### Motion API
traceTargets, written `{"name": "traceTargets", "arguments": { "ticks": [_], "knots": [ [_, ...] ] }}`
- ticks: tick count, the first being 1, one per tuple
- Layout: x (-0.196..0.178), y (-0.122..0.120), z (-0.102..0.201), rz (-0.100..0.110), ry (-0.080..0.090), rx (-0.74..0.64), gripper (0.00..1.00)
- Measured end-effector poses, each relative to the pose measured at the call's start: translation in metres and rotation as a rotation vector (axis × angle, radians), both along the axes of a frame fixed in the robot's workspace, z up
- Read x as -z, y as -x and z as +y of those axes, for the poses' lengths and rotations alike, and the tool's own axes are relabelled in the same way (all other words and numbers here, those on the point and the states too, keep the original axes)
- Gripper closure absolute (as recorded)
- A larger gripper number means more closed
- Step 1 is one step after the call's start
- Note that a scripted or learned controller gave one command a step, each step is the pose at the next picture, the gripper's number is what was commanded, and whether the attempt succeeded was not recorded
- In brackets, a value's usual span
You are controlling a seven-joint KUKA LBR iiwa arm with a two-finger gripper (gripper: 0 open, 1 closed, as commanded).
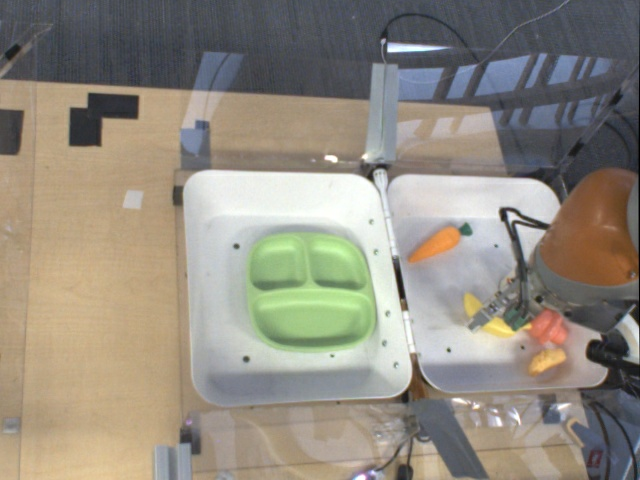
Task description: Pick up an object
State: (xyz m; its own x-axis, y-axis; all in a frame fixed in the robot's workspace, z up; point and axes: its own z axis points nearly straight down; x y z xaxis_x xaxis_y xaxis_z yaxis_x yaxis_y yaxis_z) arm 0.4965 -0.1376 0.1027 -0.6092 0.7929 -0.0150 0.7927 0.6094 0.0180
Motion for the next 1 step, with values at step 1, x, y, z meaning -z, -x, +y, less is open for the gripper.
{"name": "traceTargets", "arguments": {
  "ticks": [1],
  "knots": [
    [-0.1212,-0.1154,0.0579,0.014,0.000,-0.057,1.00]
  ]
}}
